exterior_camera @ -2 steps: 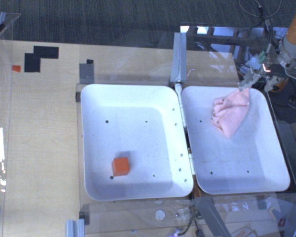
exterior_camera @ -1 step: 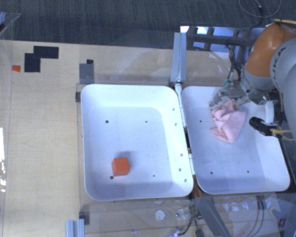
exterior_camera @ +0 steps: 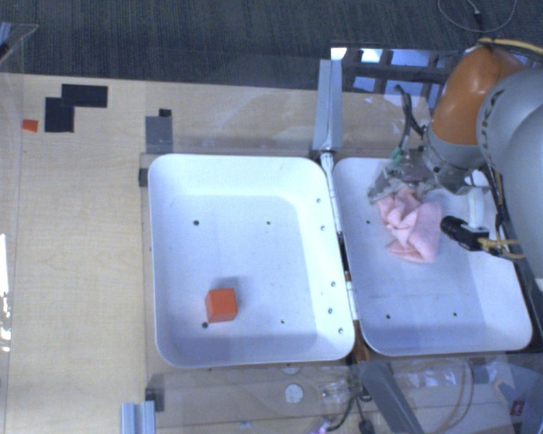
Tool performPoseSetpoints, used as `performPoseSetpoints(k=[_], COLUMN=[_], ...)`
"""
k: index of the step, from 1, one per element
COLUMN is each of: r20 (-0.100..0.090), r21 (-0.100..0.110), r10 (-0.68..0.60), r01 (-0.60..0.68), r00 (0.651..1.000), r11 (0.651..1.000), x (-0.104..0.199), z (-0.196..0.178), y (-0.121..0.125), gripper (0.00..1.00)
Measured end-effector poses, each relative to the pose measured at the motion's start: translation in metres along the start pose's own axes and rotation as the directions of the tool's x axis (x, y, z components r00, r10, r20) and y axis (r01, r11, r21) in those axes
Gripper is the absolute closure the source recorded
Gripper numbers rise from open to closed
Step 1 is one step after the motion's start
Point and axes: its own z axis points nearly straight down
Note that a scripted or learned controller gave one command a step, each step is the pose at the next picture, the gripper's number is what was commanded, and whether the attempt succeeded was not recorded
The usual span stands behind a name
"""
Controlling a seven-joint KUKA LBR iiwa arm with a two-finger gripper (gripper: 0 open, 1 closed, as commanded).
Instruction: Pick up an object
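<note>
A crumpled pink cloth (exterior_camera: 412, 227) lies in the right bin (exterior_camera: 452, 319), toward its back half. My gripper (exterior_camera: 394, 185) is down at the cloth's upper left edge, its grey tip touching or pressing into the fabric. An orange cube (exterior_camera: 222, 305) rests in the left bin (exterior_camera: 235, 188), near the front left, far from the arm.
The arm's grey body and orange band (exterior_camera: 466, 93) hang over the right bin's back right corner. A metal divider post (exterior_camera: 326, 107) stands between the bins at the back. Black and orange markers (exterior_camera: 68, 107) sit on the bench at far left.
</note>
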Motion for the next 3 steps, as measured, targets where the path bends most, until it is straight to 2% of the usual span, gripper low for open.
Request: performPoseSetpoints(k=[1, 2, 3], r20=[0.003, 0.003, -0.001], r21=[-0.008, -0.008, 0.0], r10=[-0.005, -0.005, 0.11], r01=[0.005, 0.005, -0.11], r00=[1.0, 1.0, 0.994], r11=[1.0, 1.0, 0.994], x=[0.0, 0.0, 0.015], z=[-0.014, -0.014, -0.063], y=[0.003, 0.003, -0.006], gripper=[1.0, 0.0, 0.0])
